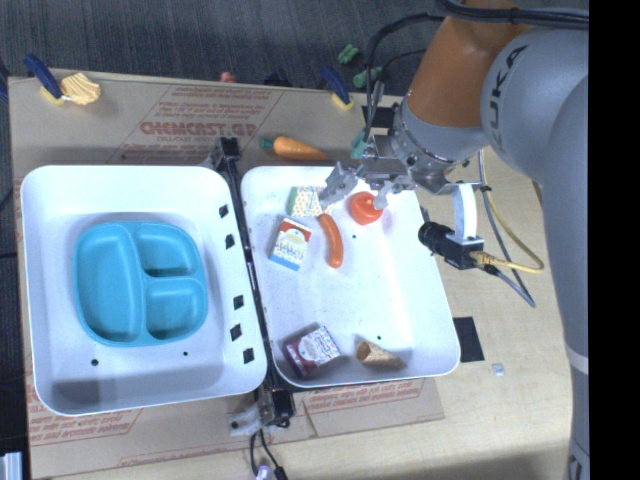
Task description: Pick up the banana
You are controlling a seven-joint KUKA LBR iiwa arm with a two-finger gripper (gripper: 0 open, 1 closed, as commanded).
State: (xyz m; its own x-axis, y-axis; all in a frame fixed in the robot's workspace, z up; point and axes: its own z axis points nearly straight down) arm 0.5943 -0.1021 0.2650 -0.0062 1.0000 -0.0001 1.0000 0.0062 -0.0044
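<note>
Cardboard [180, 128] with red print is laid under two shallow white plastic bins, and the right bin [425, 298] is taken here as the landmark. The grey arm with the orange band [455, 63] is reached in over that bin's far right corner. Its two-finger gripper [360, 183] is held low at the bin's far edge, just above a small red rounded object [364, 209]. Whether the gripper is parted or closed cannot be made out, and nothing is clearly seen in its hold.

Inside the right bin, an orange-red sausage-shaped toy [333, 240] is seen just left of the red object. A small green and yellow carton [303, 201] and a white, blue and red carton [291, 244] are placed further left. A dark wrapped packet [312, 351] and a brown cone-shaped piece [379, 353] are found at the bin's near edge.

An orange carrot toy [295, 149] is laid on the cardboard just beyond the right bin's far left corner. A blue divided tray [140, 280] is held in the left bin [40, 268], touching the right bin's left wall.

Well to the left of the right bin, at the cardboard's far corner, a pale yellow lump [82, 90] is seen beside a blue clamp [42, 74]. Whether that lump is the banana cannot be told.
</note>
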